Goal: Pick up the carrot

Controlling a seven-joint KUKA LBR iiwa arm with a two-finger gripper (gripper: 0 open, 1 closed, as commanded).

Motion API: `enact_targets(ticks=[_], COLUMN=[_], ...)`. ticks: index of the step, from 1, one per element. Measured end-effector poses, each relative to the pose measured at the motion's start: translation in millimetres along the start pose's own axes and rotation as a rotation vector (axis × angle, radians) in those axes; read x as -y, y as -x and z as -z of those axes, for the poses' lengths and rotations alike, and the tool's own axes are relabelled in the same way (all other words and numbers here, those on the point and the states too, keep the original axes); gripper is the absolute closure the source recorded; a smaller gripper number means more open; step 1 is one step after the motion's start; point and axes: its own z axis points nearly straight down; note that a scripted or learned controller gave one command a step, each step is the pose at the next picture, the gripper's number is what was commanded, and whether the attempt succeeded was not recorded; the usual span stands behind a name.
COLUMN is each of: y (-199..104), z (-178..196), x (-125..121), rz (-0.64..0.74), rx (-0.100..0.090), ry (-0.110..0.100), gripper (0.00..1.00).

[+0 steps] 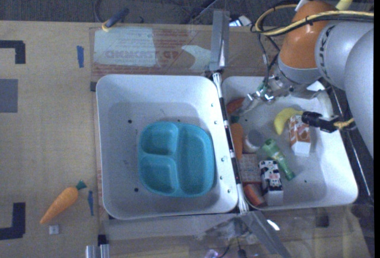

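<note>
Not started yet, imo: carrot lies on the bench outside the bins, well left of the left bin. We see our gripper over the right bin; can't tell its opening or any load.

Blue divided tray in left bin, banana

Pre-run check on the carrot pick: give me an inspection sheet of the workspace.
Surface: wooden bench bearing left bin and right bin.
Job's things: a carrot lies on the bench outside the left bin; orange pieces at the right bin's left wall.
Clutter: blue divided tray in left bin; banana, green bottle, cartons in right bin.
Hand: hand over right bin's far left corner.
Cables: yellow-black cable along arm.
Surroundings: dark floor, stand legs.
</note>
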Motion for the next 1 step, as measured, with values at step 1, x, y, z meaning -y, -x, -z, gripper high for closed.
enact_targets(ticks=[1], y=[2.3], z=[12.7], x=[-2.2], rz=[0.0], rx=[0.009], ry=[0.01], gripper=[1.0])
